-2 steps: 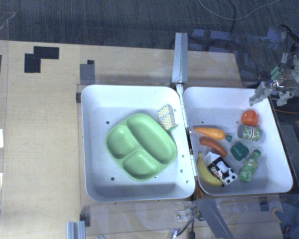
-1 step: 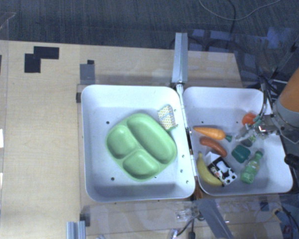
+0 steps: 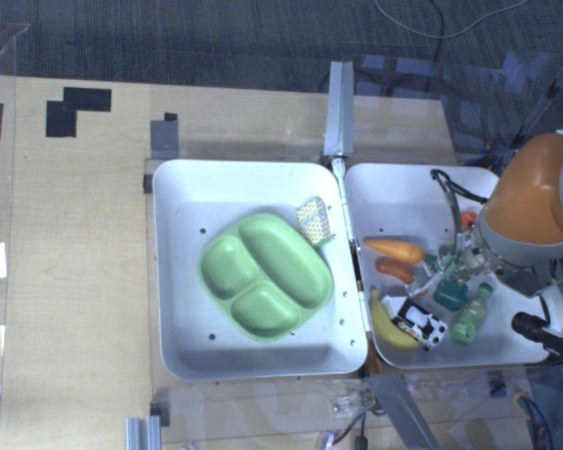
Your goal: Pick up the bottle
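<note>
Toward the lower right of the frame, the right bin (image 3: pixel 394 181) holds the clutter and the arm (image 3: pixel 530 200), whose orange band fills the right edge above it. Below that band the claw (image 3: pixel 455 272) reaches down and to the left into the bin, its metal parts tangled with a dark cable; whether it is released or clenched cannot be told from this slanted view, since the wrist covers most of it.

Just below the claw sits a teal green cap or block (image 3: pixel 450 293), so close that contact cannot be ruled out. The bottle (image 3: pixel 471 315), a green one lying tilted with its neck toward the upper right, rests on the bin floor just beside that teal piece, slightly below and to the right of the claw. No part of the bottle is seen between the fingers.

Left of the claw lie an orange carrot (image 3: pixel 394 249) and, just under it, a reddish sausage-like piece (image 3: pixel 396 270). A yellow banana (image 3: pixel 387 323) curves along the bin's lower left, with a small black and white object (image 3: pixel 422 326) touching its right end.

Across the divider, the left bin (image 3: pixel 178 345) carries a green divided plate (image 3: pixel 265 275) near its middle and a small patterned packet (image 3: pixel 313 219) at the plate's upper right edge
</note>
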### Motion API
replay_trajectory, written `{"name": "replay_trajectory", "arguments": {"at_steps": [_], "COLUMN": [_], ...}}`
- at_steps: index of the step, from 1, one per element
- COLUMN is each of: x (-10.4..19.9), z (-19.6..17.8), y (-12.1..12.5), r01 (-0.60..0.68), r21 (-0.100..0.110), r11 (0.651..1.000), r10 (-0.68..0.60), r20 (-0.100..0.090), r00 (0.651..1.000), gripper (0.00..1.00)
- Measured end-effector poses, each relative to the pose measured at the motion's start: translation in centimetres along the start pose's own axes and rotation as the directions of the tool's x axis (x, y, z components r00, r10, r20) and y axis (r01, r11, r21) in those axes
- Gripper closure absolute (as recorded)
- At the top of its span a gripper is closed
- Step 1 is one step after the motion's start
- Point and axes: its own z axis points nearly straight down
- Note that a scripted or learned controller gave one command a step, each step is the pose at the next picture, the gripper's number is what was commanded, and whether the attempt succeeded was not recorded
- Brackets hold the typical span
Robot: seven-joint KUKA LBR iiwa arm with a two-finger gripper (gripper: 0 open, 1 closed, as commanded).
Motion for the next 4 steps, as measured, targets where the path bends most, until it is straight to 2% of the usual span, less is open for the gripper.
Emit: {"name": "replay_trajectory", "arguments": {"at_steps": [1,2,3,4], "x": [-3.8,-3.9,-0.5,6.2], "z": [2.8,1.6,-10.3,-12.0], "y": [-4.3,-4.0,-0.4,5.8], "r01": [-0.211,-0.209,-0.292,-0.363], "r21": [-0.007,-0.015,-0.004,-0.003], "r11": [0.978,0.978,0.956,0.932], "r10": [0.211,0.209,0.292,0.363], "r20": [0.001,0.004,0.003,0.001], "r00": [0.978,0.978,0.956,0.932], "gripper": [0.0,1.0,1.0,1.0]}}
